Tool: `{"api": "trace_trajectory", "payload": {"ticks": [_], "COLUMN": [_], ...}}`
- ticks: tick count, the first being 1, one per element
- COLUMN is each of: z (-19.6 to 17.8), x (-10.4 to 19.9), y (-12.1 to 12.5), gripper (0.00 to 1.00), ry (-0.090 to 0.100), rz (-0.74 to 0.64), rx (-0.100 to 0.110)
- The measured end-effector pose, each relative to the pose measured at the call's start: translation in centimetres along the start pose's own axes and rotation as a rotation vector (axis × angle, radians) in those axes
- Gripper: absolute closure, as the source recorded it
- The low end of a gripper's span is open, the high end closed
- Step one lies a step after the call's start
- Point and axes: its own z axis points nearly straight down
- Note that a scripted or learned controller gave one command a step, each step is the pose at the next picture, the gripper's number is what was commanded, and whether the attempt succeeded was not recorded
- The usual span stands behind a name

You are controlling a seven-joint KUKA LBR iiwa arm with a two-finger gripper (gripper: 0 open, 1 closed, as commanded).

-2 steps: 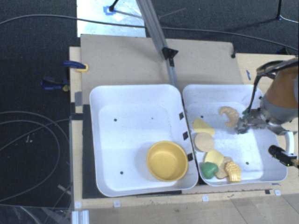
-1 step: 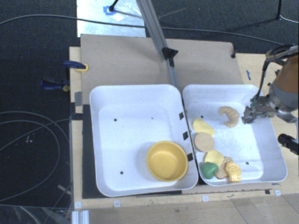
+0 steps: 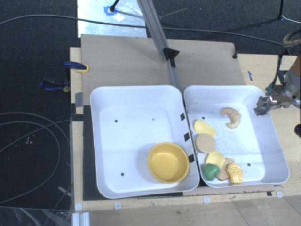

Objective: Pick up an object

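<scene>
The croissant (image 3: 231,117) is lying alone in the upper part of the right bin (image 3: 244,95), apart from the other pieces, which makes it the likeliest pick. Below it, a yellow wedge (image 3: 204,127), a tan disc (image 3: 205,143), a yellow-green piece (image 3: 215,158), a green piece (image 3: 210,172) and a corn cob (image 3: 234,173) are crowding together along the bin's left and lower side. A yellow bowl (image 3: 168,161) is sitting in the left bin (image 3: 122,102). The gripper (image 3: 263,105) is hovering over the right bin's right rim, carrying nothing; whether it is spread or closed I cannot tell. Descending here, it risks striking the rim, and reaching into the cluster risks nudging pieces aside instead of gripping one.
</scene>
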Motion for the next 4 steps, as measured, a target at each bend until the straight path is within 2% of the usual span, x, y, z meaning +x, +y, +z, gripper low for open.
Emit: {"api": "trace_trajectory", "payload": {"ticks": [1,3,4], "z": [-0.4,1.3,-0.2], "x": [0.0,10.5,15.5], "y": [0.1,-1.8,-2.4], "gripper": [1.00,1.00,1.00], "ry": [0.002,0.006,0.006], "rz": [-0.001,-0.005,-0.006], "rx": [0.004,0.009,0.006]}}
